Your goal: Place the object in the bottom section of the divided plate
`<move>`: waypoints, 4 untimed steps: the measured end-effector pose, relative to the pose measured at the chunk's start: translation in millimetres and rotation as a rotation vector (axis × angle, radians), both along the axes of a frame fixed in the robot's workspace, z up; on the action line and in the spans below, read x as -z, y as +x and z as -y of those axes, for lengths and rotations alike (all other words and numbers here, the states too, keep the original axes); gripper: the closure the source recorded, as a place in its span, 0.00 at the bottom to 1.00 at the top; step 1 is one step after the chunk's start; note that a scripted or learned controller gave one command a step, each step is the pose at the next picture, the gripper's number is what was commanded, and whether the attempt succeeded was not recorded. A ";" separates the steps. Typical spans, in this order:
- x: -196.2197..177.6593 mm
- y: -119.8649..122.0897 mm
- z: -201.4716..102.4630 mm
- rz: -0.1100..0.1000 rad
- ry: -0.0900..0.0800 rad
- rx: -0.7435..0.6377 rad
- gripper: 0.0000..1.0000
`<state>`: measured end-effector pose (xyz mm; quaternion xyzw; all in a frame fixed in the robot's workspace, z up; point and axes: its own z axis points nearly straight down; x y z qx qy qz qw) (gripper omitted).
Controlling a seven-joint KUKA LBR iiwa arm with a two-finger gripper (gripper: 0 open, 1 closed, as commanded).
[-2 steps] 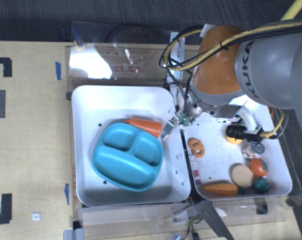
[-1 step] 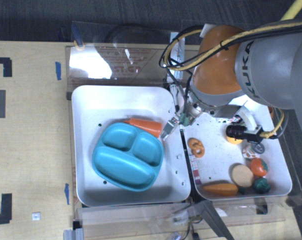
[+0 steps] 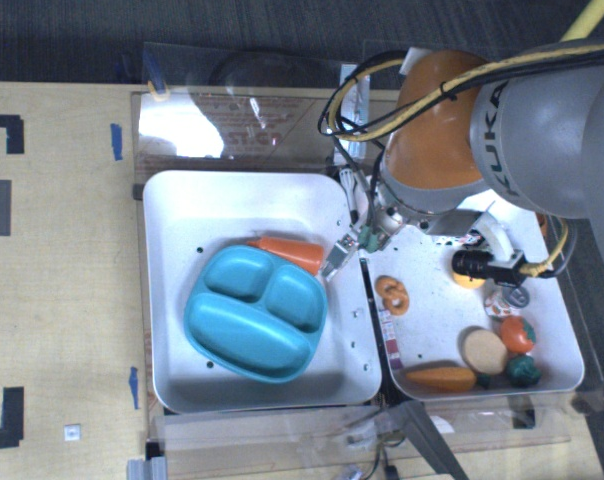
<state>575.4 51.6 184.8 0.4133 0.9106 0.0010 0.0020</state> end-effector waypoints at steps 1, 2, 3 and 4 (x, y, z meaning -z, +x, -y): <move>0.0 0.0 0.0 0.000 0.000 0.000 0.00; 0.0 0.0 0.0 0.000 0.000 0.000 0.00; 0.0 0.0 0.0 0.000 0.000 0.000 0.00; 0.0 0.0 0.0 0.000 0.000 0.000 0.00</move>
